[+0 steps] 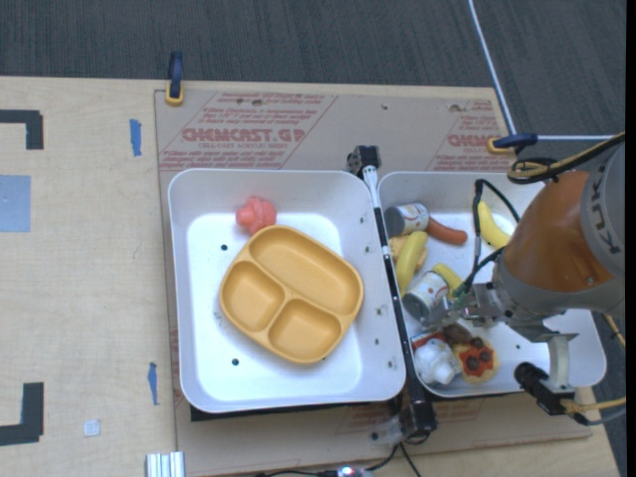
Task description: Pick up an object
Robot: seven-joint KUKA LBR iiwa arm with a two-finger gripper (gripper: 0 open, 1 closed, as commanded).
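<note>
Where the arm reaches into the right bin (592, 358), its hand (459, 308) hangs low over the clutter, and I cannot tell how far open it is or whether it has hold of anything. Just to its left lies a small can (425, 293), with a brown-and-red toy (471, 353) just below. The left bin (189, 266) holds a yellow divided plate (290, 293) and a pink toy (255, 213).
</note>
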